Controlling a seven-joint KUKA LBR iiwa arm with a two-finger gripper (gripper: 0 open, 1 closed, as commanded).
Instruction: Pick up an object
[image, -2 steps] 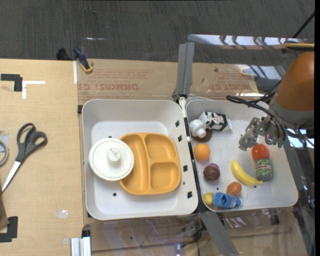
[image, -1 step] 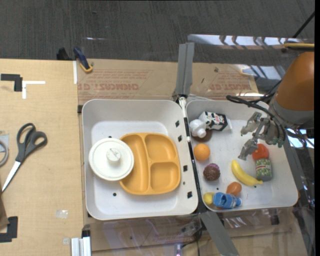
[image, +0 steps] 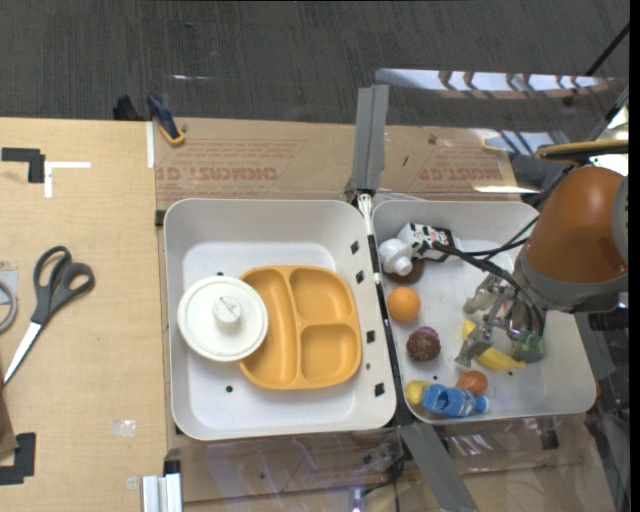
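Two bins (image: 180, 400) sit on the counter; at lower right of the frame the pincer (image: 487, 338) hangs low over a banana (image: 497, 357), evidently lined up for a grab. Whether it is clenched or released, one cannot tell. An orange (image: 404, 304) lies nearby.

Grey arm (image: 548, 283), orange band, black cable

robotics lab test bench | light wooden benchtop (image: 80, 380) carrying two shallow white plastic bins (image: 190, 400) side by side | flat brown printed cardboard sheet (image: 260, 165) behind them | black-handled scissors (image: 45, 295) lying loose on the wood | grey industrial arm with orange band (image: 585, 235) over the right bin
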